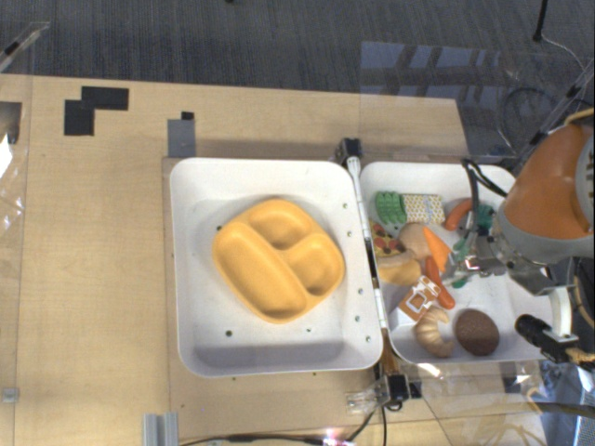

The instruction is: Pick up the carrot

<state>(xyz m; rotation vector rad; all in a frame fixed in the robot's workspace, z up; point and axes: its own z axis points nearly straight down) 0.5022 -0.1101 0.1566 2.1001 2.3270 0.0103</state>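
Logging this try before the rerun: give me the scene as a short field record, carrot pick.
target: carrot, lying slantwise in the right bin, amid other toy food
gripper: gripper low over the right bin, just right of the carrot; grasp not visible
neighbours: green block, croissant, brown round item, orange-and-white packet
left bin: left bin holds a yellow divided plate
arm: enters from the right, orange band above the wrist
task state: carrot not seen lifted
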